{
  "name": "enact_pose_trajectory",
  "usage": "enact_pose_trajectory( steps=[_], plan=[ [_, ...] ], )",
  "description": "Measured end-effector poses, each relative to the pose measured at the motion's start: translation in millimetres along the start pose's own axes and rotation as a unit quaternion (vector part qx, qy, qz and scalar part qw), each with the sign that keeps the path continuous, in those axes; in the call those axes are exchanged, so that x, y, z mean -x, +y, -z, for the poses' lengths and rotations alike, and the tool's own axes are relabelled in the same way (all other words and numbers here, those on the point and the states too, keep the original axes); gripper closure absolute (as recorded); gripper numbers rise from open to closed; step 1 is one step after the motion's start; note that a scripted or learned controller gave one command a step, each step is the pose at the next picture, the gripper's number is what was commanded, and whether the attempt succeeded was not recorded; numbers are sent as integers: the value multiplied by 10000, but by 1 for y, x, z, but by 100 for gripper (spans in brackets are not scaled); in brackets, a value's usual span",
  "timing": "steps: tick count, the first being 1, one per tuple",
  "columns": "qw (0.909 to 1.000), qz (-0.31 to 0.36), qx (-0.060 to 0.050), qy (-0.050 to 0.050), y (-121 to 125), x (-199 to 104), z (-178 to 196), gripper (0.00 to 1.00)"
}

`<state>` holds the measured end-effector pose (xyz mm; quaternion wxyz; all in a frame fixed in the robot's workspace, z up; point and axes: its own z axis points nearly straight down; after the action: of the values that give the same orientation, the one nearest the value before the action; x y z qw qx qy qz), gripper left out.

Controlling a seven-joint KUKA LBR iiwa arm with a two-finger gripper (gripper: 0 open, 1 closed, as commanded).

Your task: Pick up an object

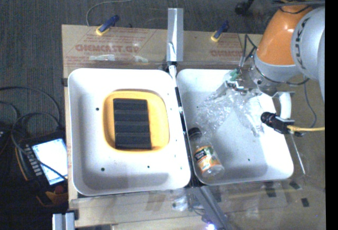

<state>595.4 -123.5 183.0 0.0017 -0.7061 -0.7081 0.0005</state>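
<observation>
The gripper (238,82) sits at the upper right of the frame, over the back corner of the right bin (274,168), and whether it is open or shut I cannot tell from this slanted view. Just below it spreads a crumpled clear plastic wrap (228,108), glossy and wrinkled, running diagonally toward the bin's middle. It appears to reach up to the gripper, but no grasp is visible.

Further out, at the lower middle of the frame, a clear bottle with an orange label (207,159) lies on its side near the bin's front left corner, its dark cap pointing up-left. It is rigid and round, likely to roll.

In my judgement, the wrap is the nearest target; pinching a raised fold rather than a flat sheet would hold better.

In the left bin (84,171) rests a yellow tray holding a ribbed black block (132,122).
</observation>
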Motion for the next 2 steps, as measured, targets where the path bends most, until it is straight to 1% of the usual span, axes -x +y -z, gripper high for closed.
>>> enact_pose_trajectory(
  steps=[1,2],
  plan=[
    [9996,269,13,-16,25,64,32,0],
    [9999,-112,16,-17,-1,30,130,0]
  ],
)
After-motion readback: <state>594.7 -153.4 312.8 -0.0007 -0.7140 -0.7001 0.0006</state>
